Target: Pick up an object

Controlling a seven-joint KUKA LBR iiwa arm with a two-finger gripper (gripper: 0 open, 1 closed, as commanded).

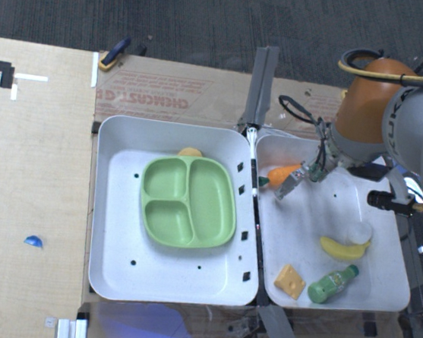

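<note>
Arm low over the right bin's upper-left corner, beside an orange item.

The gripper (290, 185) hangs in the right bin (379, 300), its tip just beside an orange carrot-like piece (280, 173) near the wall that divides the two bins; whether its claw is spread or pressed together I cannot tell, and nothing shows clearly between it. Farther from that wall lies a banana (343, 249), with a green bottle (331, 285) below it and a yellow cheese wedge (289, 281) just beside the bottle. Across the wall, the left bin (108, 266) holds a green divided plate (189, 201), with a small yellow object (190, 152) peeking out behind it.
</note>
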